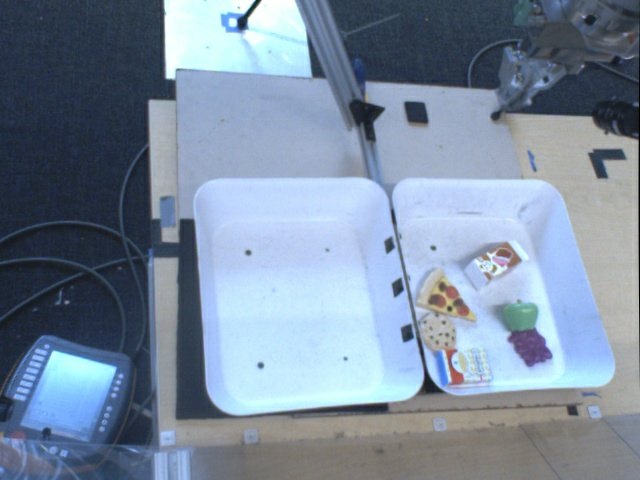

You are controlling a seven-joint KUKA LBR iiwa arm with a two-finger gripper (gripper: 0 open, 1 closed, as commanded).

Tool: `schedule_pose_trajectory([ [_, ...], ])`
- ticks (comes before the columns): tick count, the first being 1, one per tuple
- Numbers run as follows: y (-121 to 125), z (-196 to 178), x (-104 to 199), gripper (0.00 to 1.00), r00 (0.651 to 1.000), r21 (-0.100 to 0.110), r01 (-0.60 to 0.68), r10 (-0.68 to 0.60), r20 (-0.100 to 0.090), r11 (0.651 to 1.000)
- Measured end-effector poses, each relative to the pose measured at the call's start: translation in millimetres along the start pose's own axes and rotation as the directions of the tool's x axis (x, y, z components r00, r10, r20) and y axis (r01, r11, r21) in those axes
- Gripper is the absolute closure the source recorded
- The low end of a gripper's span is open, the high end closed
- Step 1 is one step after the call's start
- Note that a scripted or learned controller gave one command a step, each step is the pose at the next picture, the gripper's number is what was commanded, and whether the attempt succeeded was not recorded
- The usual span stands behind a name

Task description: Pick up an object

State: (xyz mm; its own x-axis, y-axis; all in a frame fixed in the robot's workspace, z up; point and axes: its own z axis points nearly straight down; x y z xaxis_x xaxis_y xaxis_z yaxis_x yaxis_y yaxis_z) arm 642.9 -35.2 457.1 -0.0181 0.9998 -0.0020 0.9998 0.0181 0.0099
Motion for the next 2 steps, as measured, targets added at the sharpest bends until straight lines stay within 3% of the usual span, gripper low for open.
schedule_pose_trajectory([
  [1, -2.3, -17.2, -56.9, 1.0, 0.995, 0.009, -0.098, 0.098, -0.001, 0.995],
  [2, -1.8, -27.8, -55.2, 1.0, 0.996, 0.007, -0.094, 0.094, -0.001, 0.996],
])
